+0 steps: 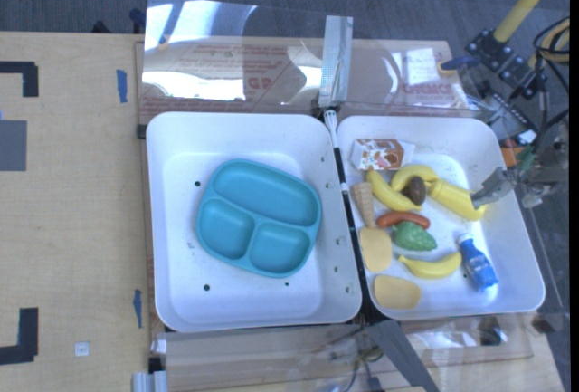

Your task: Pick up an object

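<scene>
You'll find the gripper point(493, 191) at the right bin's point(525, 291) right rim, beside a toy banana point(450, 196). Whether it's open or holding anything, you can't tell; the arm's upper part is cut off at the frame's right edge.

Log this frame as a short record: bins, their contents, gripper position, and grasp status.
left bin: holds one teal three-compartment plastic plate
right bin: holds toy food, including yellow bananas, a red sausage, a green leafy piece, a small blue bottle, a printed carton
gripper: over the right bin's right side, beside a banana's end
grasp status: nothing seen between its fingers
</scene>
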`<state>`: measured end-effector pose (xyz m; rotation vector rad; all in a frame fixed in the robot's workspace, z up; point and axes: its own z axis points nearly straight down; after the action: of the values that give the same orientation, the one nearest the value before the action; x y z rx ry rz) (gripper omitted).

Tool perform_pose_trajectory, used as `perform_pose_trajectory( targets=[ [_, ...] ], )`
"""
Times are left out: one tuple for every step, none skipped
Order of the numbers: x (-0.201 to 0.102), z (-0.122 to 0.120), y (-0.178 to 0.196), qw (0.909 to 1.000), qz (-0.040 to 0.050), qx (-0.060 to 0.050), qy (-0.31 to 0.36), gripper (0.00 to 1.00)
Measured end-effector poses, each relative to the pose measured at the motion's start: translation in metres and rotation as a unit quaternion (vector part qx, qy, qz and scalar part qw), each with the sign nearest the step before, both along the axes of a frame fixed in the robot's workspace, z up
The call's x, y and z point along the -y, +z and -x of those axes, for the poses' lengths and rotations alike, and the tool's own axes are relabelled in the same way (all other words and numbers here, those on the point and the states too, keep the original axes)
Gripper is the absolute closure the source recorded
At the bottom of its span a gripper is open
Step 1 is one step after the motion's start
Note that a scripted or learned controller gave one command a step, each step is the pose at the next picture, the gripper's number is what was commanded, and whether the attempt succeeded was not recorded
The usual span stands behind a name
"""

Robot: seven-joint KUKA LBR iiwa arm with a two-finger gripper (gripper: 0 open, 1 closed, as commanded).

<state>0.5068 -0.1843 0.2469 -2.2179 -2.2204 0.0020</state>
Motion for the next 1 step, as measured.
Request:
perform_pose_trajectory(
  targets=[
    [0.0068,-0.0243,-0.1326,0.9958,-0.0003,-0.004,-0.091,0.00]
  ],
)
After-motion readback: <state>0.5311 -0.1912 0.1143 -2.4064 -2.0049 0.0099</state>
